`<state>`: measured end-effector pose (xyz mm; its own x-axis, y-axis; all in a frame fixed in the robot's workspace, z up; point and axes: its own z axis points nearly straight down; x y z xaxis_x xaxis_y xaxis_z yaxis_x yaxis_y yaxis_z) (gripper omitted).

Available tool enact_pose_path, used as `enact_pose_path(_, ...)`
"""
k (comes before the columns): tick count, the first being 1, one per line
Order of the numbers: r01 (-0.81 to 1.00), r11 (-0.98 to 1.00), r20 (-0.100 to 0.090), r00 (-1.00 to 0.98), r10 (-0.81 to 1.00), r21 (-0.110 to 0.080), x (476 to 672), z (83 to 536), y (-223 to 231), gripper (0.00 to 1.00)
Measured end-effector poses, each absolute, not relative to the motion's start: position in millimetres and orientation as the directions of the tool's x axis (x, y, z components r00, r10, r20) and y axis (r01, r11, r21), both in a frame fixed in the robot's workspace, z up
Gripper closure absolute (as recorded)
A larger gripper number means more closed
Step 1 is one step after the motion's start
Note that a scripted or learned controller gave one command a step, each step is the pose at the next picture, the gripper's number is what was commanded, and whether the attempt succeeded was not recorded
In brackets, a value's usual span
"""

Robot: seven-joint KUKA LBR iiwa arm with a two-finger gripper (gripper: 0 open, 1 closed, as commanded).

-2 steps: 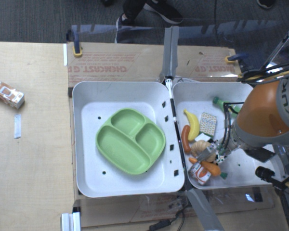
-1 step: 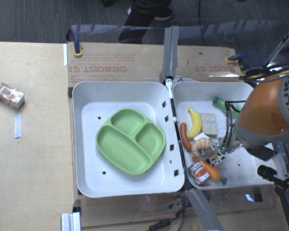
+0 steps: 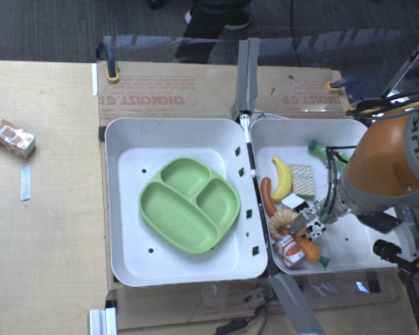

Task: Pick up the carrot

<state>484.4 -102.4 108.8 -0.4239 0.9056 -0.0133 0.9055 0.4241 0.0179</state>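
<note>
Carrot (image 3: 309,248) at right bin's (image 3: 349,260) near edge, beside a small carton (image 3: 290,250), jaws (image 3: 309,222) just above it among toys, grip state unclear, banana (image 3: 283,179) behind, green divided plate (image 3: 189,204) in left bin (image 3: 126,187)

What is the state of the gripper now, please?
Gripper: low in the right bin, just above the carrot; open or shut cannot be told.

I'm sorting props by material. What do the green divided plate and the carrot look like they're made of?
Green divided plate: likely moulded plastic, matte, with an even pale green colour and soft rounded compartment ridges. Carrot: probably toy plastic or rubber, smooth uniform orange with a green tip; too small to be certain.
</note>
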Motion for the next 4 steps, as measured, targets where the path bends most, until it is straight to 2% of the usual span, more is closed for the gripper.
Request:
enact_pose_path(1, 0.85, 0.526, -0.001, -0.526, 0.85, 0.0, 478.0, 191, -39, 0.0)
enact_pose_path(2, 0.821, 0.57, -0.001, -0.57, 0.821, -0.001, 477.4, 191, -61, 0.0)
enact_pose_path(3, 0.786, 0.619, -0.015, -0.619, 0.786, 0.006, 480.7, 105, -99, 0.0)
enact_pose_path(4, 0.786, 0.618, -0.015, -0.618, 0.786, 0.008, 481.6, 114, -98, 1.0)
